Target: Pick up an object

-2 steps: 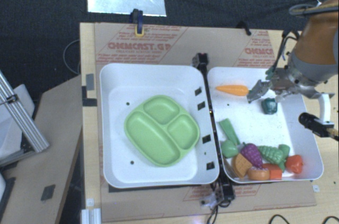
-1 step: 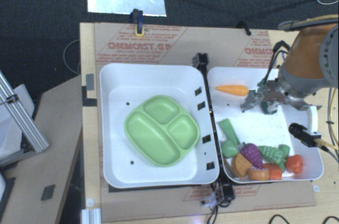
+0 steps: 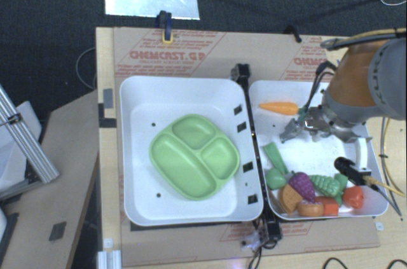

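The right bin (image 3: 372,210) holds several toy foods. An orange carrot (image 3: 278,107) lies near its far left corner. Along its near side lie a long green piece (image 3: 275,156), purple grapes (image 3: 301,184), a bumpy green piece (image 3: 325,185), an orange-brown piece (image 3: 290,198) and a red tomato (image 3: 353,196). My gripper (image 3: 300,128) hangs low over the bin's middle, just right of and below the carrot and above the green piece. Nothing shows in its grasp.
The left bin (image 3: 137,198) holds a pale green divided plate (image 3: 194,156). A black divider with clips (image 3: 245,128) runs between the bins. The grey and orange arm (image 3: 365,86) covers the right bin's far right part. A blue clamp (image 3: 165,23) sits at the bench's far edge.
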Robot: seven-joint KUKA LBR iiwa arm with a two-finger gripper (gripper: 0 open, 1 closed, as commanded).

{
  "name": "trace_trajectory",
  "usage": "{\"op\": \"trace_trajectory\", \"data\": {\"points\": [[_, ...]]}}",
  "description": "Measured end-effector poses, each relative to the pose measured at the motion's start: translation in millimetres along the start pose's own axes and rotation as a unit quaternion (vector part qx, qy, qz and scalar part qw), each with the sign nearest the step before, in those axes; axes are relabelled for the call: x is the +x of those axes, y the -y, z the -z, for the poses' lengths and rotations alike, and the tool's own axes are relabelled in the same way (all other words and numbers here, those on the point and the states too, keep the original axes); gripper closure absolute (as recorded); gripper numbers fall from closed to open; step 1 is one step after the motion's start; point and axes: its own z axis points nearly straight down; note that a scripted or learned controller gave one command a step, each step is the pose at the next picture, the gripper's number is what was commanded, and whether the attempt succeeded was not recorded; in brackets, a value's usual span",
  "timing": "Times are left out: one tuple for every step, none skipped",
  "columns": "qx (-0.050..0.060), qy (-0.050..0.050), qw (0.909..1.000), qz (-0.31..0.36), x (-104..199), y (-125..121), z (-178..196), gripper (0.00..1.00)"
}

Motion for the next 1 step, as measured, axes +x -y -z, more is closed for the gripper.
{"op": "trace_trajectory", "data": {"points": [[-0.001, 0.0, 1.0, 0.0, 0.4, -0.6, -22.1, 0.0]]}}
